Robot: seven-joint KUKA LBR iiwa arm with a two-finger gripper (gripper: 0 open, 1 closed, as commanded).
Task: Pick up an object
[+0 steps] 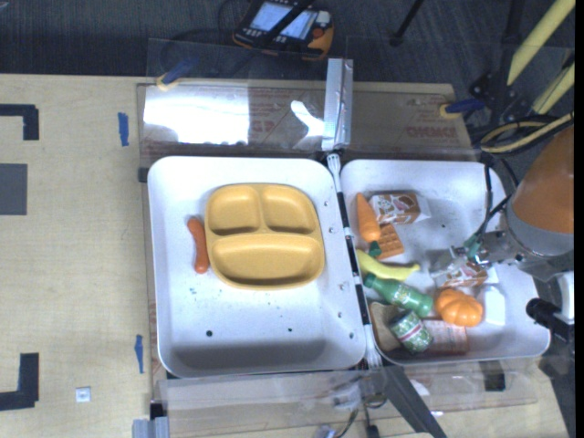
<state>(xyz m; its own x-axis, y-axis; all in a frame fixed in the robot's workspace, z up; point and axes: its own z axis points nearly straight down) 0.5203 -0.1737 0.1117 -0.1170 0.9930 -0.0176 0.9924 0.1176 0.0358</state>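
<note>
The right bin [429,173] holds an orange carrot [366,217], a brown snack packet [398,210], a yellow banana [388,267], a green bottle [399,292], a small orange pumpkin [459,307], a green-labelled can [413,333] and a crumpled shiny wrapper [467,273]. My gripper [474,249] hangs low at the bin's right side, just above the wrapper and up-right of the pumpkin. Nothing visibly sits between its tips. The left bin [164,272] carries a yellow divided plate [265,234] and an orange sausage [199,245].
The arm's orange band [550,190] overhangs the right bin's right wall. A metal post [338,103] and clear panel stand behind the bins. A handheld pendant [283,21] lies at the back, with yellow cables [520,126] at back right.
</note>
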